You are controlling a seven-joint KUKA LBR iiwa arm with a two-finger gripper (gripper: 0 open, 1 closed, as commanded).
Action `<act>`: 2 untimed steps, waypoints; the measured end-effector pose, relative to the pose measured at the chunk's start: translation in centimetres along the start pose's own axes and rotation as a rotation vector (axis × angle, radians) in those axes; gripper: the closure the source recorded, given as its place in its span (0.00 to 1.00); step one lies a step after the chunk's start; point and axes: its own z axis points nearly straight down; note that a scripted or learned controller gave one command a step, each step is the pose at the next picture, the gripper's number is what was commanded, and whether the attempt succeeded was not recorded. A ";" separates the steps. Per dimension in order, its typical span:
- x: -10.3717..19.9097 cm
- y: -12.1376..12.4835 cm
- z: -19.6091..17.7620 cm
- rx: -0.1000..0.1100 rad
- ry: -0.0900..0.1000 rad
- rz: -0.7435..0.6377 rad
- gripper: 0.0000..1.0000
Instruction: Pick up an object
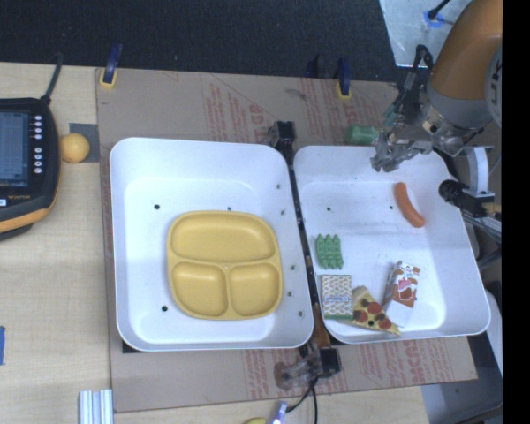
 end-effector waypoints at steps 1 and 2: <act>-0.1 -0.1 0.1 0.002 0.000 0.001 0.00; -7.2 0.5 -0.7 0.001 -0.002 0.003 0.00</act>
